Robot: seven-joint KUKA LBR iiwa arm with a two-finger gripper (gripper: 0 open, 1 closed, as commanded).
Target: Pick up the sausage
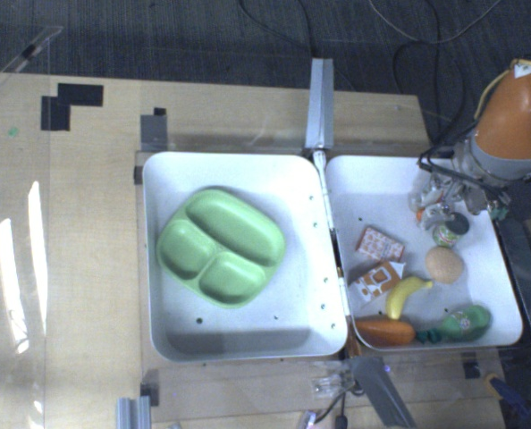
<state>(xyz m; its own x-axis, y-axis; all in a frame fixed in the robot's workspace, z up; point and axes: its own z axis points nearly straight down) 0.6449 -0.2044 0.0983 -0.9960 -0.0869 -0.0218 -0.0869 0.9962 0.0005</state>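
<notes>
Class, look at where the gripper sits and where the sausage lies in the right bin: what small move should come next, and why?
Probably a short travel toward the bin's near-left corner. The gripper sits at the far right of the right bin, while the sausage lies against the near wall, beside the banana. They are well apart.

The arm (516,123) is cut off by the right edge, its gripper (437,202) is a blurred tangle whose fingers cannot be made out, the small can (448,231) under it is partly covered, and the carton (379,242) prints are too small to read
</notes>
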